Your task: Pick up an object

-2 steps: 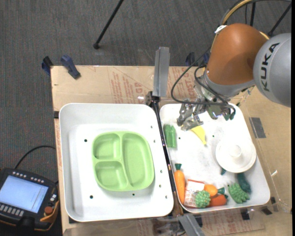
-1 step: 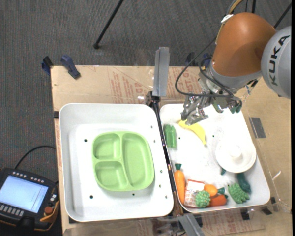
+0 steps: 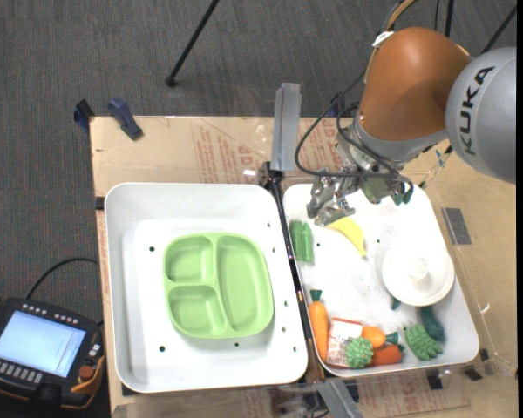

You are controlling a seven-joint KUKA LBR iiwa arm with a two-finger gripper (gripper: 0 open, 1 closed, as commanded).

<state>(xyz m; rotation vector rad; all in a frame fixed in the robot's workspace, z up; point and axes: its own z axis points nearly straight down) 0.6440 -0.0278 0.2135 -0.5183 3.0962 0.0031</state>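
Note:
My gripper (image 3: 329, 204) hangs over the back left part of the right bin (image 3: 458, 307), under the orange wrist band. Its two metal fingers stand slightly apart, open, with nothing between them. Just below and to the right of the fingertips lies a yellow banana (image 3: 351, 232). A green pickle-like piece (image 3: 301, 240) lies against the bin's left wall, below and left of the gripper. Further toward the front lie a carrot (image 3: 319, 321), a small broccoli (image 3: 358, 353), an orange piece (image 3: 380, 341), a red-and-white packet (image 3: 339, 334) and a knobbly green toy (image 3: 423, 341).
A white bowl-like dish (image 3: 417, 275) sits at the right side of the right bin. The left bin (image 3: 126, 233) holds a green divided plate (image 3: 218, 286). A grey post (image 3: 285, 138) stands behind the divider between the bins. A teach pendant (image 3: 39, 348) lies at the lower left.

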